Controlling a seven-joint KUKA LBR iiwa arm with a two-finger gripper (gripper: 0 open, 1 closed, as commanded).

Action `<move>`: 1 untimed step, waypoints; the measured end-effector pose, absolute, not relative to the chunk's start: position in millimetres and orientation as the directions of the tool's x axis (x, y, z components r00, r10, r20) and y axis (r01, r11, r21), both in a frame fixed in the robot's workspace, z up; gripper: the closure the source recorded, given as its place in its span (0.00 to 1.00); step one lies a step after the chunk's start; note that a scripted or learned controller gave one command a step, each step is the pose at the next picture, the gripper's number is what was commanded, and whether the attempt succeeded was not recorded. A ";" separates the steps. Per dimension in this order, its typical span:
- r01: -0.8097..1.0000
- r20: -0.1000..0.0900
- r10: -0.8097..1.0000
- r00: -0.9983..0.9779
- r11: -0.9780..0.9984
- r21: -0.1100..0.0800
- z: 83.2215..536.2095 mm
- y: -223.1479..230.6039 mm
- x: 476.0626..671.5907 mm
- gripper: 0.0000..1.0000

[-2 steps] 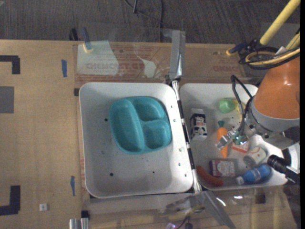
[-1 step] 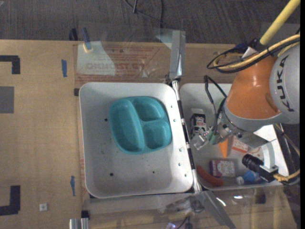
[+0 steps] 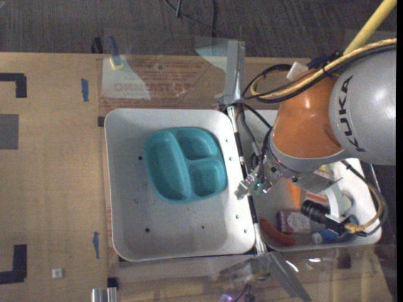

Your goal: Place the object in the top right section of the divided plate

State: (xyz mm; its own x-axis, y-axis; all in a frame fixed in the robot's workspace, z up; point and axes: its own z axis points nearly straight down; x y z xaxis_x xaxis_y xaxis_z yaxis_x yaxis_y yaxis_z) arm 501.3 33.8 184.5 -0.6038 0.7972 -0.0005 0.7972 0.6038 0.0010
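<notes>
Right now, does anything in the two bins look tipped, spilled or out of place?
Nothing looks spilled or broken. The teal plate lies flat in the left bin, turned a little against the bin's edges, its sections bare. The arm covers much of the right bin; a few small items crowd its near edge, too hidden to judge.

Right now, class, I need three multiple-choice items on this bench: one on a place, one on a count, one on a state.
1. Which bin holds the plate? A left B right C neither
2. How many sections has the plate? A two B three C five
3. What lies in the plate's sections? A a carton B a cable C nothing

A: the plate lies in the left bin.
B: one large section and two small ones.
C: all three show bare teal; the carton lies in the right bin, under the arm.
</notes>
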 end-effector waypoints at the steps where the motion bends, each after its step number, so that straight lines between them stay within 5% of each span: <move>1: 0.824 0.001 0.824 -0.567 0.567 -0.001 184.4 -15.0 479.3 1.00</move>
State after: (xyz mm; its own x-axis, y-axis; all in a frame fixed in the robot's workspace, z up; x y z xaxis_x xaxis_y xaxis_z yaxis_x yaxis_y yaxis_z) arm 479.3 -15.0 184.4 -0.5665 0.8240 0.0012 0.8240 0.5665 -0.0009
